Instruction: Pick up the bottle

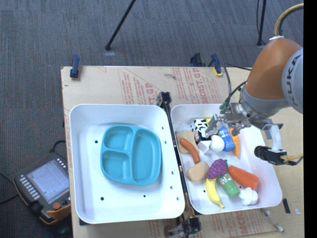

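One bottle (pixel 226 139), blue with a white cap, lay in the right bin (pixel 270 195) among toy food. Gripper (pixel 221 125) hovered directly over it; its opening could not be told. Judged light, rigid, slippery plastic; grasp mid-body

The right bin (pixel 275 195) is leaving little room — a sausage (pixel 189 149), bread (pixel 197 171), grapes (pixel 217 168), banana (pixel 213 192) and carrot (pixel 243 177) are crowding the bottle (pixel 224 138). The left bin (pixel 79 157) is offering open floor around the blue tray (pixel 131 154) — mostly along its near and left sides.
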{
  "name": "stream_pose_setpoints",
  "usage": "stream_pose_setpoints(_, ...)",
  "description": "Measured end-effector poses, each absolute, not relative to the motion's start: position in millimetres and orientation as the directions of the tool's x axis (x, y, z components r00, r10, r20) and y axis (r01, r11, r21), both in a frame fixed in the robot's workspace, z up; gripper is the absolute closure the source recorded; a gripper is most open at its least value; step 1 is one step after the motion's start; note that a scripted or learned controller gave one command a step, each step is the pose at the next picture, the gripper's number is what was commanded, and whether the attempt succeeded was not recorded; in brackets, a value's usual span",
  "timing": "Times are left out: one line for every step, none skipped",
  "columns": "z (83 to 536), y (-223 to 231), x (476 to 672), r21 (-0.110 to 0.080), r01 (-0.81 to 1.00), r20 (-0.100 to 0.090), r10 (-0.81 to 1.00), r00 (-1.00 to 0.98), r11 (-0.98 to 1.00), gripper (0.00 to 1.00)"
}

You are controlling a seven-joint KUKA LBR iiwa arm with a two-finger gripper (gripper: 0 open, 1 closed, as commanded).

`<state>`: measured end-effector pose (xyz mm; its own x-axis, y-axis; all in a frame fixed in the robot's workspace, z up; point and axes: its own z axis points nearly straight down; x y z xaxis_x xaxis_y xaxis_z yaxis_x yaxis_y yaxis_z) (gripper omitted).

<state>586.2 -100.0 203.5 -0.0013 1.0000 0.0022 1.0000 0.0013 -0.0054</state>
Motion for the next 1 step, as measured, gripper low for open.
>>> stream_pose_setpoints(212.4, -100.0, 586.5, -0.008, 1.0, 0.004, 1.0, -0.001, 0.001, 1.0)
